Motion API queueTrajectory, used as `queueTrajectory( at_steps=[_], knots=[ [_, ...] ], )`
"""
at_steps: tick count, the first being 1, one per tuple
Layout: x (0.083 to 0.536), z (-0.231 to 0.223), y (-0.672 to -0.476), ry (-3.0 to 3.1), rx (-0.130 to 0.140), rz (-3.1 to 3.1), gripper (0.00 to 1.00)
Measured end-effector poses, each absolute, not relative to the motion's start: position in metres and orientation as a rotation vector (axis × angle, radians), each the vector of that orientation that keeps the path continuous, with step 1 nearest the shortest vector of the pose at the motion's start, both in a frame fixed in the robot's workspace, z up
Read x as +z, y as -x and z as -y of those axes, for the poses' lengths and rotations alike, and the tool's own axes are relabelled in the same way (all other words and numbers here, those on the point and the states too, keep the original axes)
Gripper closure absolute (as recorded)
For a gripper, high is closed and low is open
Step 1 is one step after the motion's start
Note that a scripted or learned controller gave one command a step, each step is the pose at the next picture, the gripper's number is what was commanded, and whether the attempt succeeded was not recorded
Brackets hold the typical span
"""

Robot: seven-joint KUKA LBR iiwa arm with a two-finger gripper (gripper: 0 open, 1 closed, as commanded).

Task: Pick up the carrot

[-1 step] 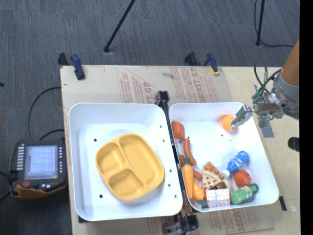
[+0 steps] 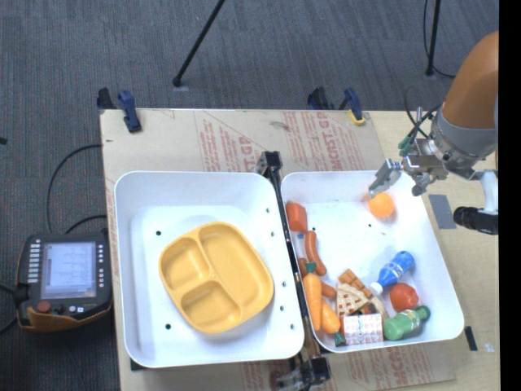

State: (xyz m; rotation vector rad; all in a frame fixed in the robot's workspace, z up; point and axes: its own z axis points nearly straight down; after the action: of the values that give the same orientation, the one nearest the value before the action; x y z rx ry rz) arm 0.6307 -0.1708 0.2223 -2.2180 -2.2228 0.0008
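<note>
The carrot is long and orange and lies along the left wall of the right bin, near that bin's front corner. It sits among other toy foods. My gripper hangs over the bin's far right part, well away from the carrot. Its two fingers are spread open with nothing between them. Just below the fingertips rests a small orange ball.
Around the carrot lie a sausage, a red piece, a waffle block and a small box. A blue bottle, a tomato and a green bottle lie to the right. The left bin holds a yellow divided plate.
</note>
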Motion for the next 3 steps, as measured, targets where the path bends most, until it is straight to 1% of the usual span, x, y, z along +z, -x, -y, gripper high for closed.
queueTrajectory(
  at_steps=[1,2,3],
  knots=[
    [0.142,0.201,-0.644,2.68,0.003,1.634,0.0],
    [0.087,0.2,-0.645,2.575,-0.004,1.782,0.0],
    [0.097,0.201,-0.645,2.575,0.0,1.789,1.0]
  ],
)
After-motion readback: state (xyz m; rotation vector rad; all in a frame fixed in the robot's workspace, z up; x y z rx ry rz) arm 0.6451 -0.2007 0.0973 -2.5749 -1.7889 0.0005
